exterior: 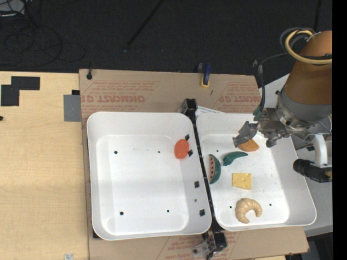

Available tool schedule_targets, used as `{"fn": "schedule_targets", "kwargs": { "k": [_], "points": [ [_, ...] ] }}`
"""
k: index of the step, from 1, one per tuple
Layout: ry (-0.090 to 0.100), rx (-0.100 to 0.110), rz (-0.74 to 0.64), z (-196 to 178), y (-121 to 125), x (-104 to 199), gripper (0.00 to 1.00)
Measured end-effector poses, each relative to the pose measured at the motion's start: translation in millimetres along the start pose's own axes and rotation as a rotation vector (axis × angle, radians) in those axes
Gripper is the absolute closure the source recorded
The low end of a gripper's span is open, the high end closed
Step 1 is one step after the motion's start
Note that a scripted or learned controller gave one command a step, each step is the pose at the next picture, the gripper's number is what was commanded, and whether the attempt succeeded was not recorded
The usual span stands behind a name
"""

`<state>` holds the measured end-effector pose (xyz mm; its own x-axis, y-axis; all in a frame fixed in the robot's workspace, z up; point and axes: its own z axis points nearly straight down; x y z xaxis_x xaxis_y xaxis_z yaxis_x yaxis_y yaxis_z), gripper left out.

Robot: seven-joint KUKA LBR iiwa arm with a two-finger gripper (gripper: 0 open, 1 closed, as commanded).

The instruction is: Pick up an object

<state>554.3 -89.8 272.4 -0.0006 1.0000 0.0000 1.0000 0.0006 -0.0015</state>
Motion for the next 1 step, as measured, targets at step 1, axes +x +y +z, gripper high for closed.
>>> {"fn": "schedule_targets", "kwargs": {
  "k": [1],
  "points": [
    [0.002,0.005,0.0,-2.6,-65.9,0.8,0.0]
  ]
}}
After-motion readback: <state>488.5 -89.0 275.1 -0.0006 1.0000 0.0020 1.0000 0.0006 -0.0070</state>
